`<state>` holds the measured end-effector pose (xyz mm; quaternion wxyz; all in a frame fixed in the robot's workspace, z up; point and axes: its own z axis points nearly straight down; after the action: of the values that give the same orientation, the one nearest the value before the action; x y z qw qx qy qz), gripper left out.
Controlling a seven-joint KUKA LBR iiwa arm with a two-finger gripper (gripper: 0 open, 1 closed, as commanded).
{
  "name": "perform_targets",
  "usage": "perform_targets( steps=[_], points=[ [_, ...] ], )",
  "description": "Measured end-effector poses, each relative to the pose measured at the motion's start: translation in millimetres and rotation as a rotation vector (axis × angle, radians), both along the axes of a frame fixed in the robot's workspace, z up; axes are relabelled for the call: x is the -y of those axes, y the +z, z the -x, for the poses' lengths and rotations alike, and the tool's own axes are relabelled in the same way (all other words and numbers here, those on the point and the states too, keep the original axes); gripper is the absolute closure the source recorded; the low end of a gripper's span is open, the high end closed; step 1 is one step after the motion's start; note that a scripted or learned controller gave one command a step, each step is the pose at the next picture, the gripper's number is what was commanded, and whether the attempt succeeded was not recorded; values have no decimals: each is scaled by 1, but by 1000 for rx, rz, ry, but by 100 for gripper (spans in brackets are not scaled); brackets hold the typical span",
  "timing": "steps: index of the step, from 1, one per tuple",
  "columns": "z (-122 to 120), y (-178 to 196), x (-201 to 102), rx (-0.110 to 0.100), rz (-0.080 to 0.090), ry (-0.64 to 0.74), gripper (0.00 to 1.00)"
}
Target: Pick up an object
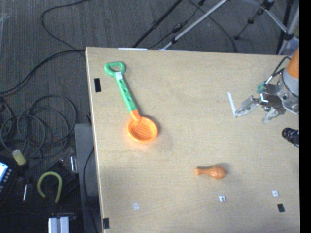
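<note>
Gripper point(257, 109) hangs over the bench's right side, near the right edge, w/ its fingers spread apart and nothing between them. It's released, not carrying anything.

Two candidates to pick: an orange pear-shaped toy point(212, 172) lying on its side toward the front edge, right of centre, and a green-handled orange strainer spoon point(131, 108) well off to the left, handle pointing at the back-left corner.

Risks as I see it: the pear thing is rounded and tapered, so if the fingers close off-centre it'll prob squirt out or roll away. The spoon lies flat, handle thin; fingers could scrape the bench top and close on air. Either way the approach needs lining up first, since the claw's nowhere near either item.
</note>
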<state>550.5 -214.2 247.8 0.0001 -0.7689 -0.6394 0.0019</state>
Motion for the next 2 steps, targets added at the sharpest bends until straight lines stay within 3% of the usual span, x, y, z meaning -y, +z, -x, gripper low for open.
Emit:
perform_targets(
  steps=[1, 2],
  points=[
    [-76, -7, -3, 0, 0, 107, 0],
    [8, 186, -16, 2, 0, 211, 0]
  ],
)
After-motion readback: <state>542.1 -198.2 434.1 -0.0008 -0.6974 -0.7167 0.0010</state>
